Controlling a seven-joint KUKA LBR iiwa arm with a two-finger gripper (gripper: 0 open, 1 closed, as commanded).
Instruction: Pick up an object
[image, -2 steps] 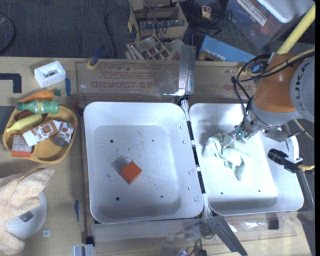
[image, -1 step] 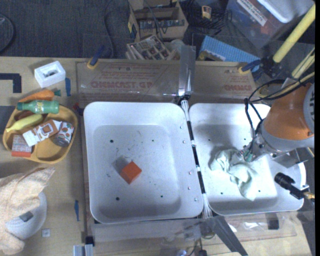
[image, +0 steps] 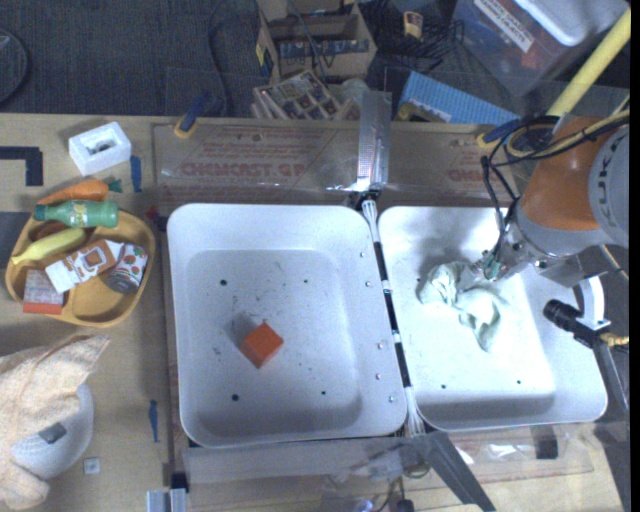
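The hand (image: 492, 265) is seen low over the right bin (image: 530, 395), at the upper right edge of a crumpled pale cloth (image: 462, 297) that lies in the upper left part of that bin; whether the hand is spread or closed cannot be told, since its tip is lost against the folds. The cloth is judged to be the thing aimed at, and no part of it can be seen to be gripped. For the step to be done well, a raised fold should be chosen rather than a flat edge, the descent should be made straight down until the bin floor is nearly met, and the closing should be finished before any lift, since soft fabric is easily let slip. The lift is best made slowly, so that a trailing end is not caught on the bin wall. Two white bins are counted, side by side on the bench (image: 60, 140). One cloth is counted in the right bin, and one orange block (image: 263, 344) in the left bin (image: 200, 240), well apart from the hand. One arm (image: 565, 195) is counted.
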